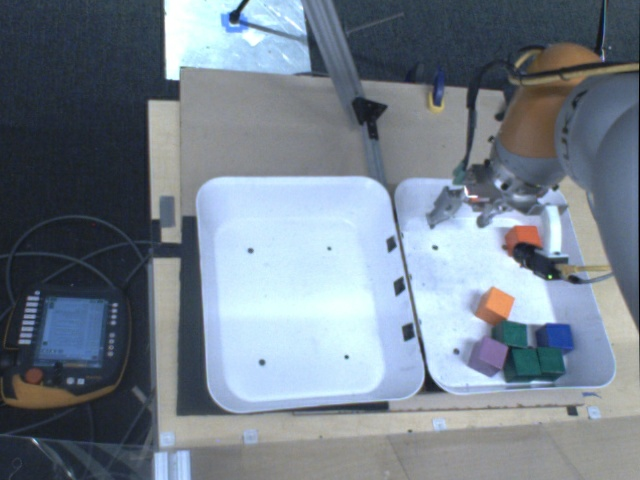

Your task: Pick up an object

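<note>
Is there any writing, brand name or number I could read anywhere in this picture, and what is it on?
No text here can be read.
Handheld control pendant left of the bench: its lit screen and buttons carry marks, too small and blurred to read.
Coloured blocks in the right bin: plain faces, no lettering visible.
Arm's orange band and gripper: no legible label.

Six small blocks lie in the right bin [440, 368]. A red-orange block [522, 238] sits apart near the bin's right side. An orange block [494, 305] rests tilted, just above a cluster at the lower right corner: a purple block [489, 354], a dark green block [514, 334], a blue block [555, 337] and a larger green block [532, 364], close-packed and apparently touching.
</note>
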Motion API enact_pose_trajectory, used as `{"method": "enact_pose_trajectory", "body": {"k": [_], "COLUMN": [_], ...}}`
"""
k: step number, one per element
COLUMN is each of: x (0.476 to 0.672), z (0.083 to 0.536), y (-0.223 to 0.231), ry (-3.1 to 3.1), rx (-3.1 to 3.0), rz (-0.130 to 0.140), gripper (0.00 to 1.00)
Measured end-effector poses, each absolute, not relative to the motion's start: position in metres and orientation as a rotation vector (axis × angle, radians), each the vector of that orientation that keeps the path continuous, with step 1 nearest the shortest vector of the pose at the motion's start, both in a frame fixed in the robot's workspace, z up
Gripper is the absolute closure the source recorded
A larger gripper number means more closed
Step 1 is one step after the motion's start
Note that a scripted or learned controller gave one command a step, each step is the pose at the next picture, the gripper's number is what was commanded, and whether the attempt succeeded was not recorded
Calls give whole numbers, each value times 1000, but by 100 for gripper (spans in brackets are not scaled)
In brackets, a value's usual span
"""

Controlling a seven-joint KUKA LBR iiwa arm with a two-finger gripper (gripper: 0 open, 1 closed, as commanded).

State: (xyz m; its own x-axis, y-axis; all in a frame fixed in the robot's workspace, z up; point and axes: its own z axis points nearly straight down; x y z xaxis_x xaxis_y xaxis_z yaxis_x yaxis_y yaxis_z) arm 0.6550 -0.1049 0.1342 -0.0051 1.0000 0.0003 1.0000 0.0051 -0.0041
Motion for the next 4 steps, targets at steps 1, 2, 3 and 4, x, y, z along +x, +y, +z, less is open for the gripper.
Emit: {"method": "enact_pose_trajectory", "body": {"k": [1,2,3,4], "x": [655,657,654,655], "z": [88,103,150,214], "y": [-105,-105,-100,-95], "ry": [-2225,-2230,-2230,-2233], "rx": [-2216,-2218,-2220,-2220], "rz": [3,-5,-7,-9], "gripper": [0,100,100,100]}}
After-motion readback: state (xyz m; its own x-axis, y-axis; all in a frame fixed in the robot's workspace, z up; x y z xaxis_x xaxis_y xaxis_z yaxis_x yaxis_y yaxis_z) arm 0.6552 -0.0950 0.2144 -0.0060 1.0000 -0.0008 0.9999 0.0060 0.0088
